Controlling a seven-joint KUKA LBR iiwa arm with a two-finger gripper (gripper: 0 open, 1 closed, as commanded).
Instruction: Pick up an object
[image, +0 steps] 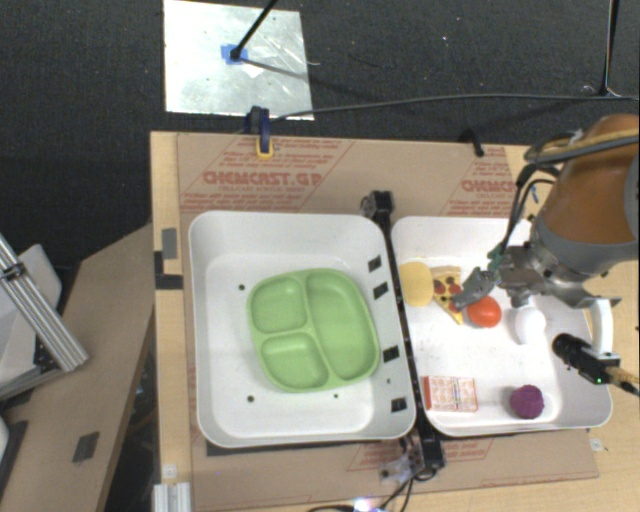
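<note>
The right bin (570, 415) holds several small objects. A yellow rounded piece (415, 283) lies at its left, with a pizza-slice toy (447, 296) beside it. A red ball-like object (485, 314) sits near the middle, and a white piece (527, 324) lies just right of it. A pink patterned box (451, 393) and a purple object (527, 401) rest near the front wall. My gripper (474, 290) hangs low over the bin, right above and touching the upper left of the red object. The arm's bulk hides the bin's back right corner.
The left bin (215, 300) holds a green divided plate (312, 330). Black clips line the wall between the two bins (385, 300). A black fitting on the arm (580, 358) hangs over the right bin's right side. Cardboard lies under both bins.
</note>
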